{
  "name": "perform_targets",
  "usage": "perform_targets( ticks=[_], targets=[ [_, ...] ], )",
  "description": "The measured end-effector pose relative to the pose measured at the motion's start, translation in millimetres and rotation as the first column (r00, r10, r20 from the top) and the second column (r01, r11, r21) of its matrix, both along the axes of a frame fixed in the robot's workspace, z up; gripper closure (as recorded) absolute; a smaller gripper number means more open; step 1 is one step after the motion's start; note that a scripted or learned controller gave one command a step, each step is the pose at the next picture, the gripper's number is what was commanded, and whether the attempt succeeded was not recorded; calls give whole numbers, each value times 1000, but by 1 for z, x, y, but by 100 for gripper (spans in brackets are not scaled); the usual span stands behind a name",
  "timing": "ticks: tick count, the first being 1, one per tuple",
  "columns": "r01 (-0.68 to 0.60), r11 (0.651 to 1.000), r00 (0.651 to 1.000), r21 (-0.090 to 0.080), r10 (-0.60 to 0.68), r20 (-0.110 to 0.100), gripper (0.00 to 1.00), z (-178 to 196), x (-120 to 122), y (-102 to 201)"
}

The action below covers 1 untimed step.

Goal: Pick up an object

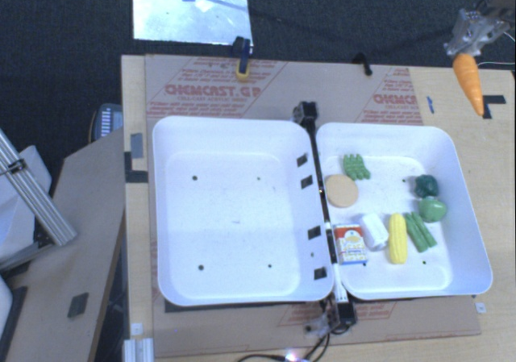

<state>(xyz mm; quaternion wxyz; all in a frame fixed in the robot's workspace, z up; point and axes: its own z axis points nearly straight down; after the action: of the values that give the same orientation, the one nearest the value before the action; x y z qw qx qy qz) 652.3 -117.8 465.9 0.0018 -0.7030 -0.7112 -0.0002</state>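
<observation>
The gripper [470,44] hung above the table's [451,82] far right corner, its fingers closed on an orange carrot [469,81] pointing downward.

Raised at the upper right corner, well above the bench; gripper [466,52] pointing down, fingers closed on the top of a carrot [469,82].

Light wood table [484,191] with a printed cardboard sheet [218,88] laid flat on it. Two shallow white bins sit side by side on the sheet: left bin [234,280] toward the table's left edge, right bin [451,272] toward its right edge, inner rims touching.
</observation>
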Motion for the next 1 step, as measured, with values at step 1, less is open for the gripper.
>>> perform_targets(
  ticks=[1],
  targets=[
    [2,1000,1000,1,-2,-5,100,-71,-43,64]
  ],
)
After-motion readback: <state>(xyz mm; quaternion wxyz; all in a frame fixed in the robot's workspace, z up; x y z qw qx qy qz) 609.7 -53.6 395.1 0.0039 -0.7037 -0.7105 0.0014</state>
